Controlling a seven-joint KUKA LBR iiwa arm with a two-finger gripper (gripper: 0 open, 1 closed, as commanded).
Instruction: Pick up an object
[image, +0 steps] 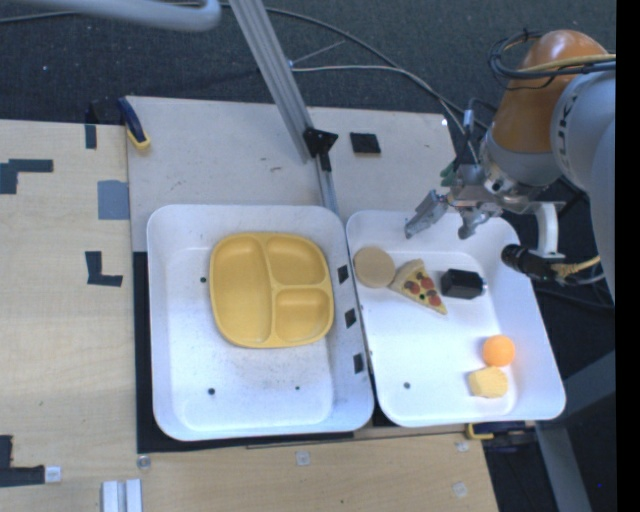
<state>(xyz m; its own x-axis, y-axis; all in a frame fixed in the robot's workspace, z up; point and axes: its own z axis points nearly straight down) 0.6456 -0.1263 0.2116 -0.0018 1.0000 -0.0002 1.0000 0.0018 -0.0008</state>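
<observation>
While two white bins sit side by side on the counter (60, 300), the left bin (170, 300) bears a yellow divided tray (270, 288), apparently as a destination. The right bin (440, 395) carries the pickable items: pizza slice (421, 285), tan disc (374, 266), black block (463, 284), yellow block (488, 382), orange ball (498, 350). The pincer (447, 218) hovers at the far rim, spread open, empty.

Tray (270, 290) in left bin (170, 400) — pizza slice (420, 284) right.

Readable text: none on the two shallow white bins (160, 300), the bench or the objects.
Labels, numbers: none legible.
</observation>
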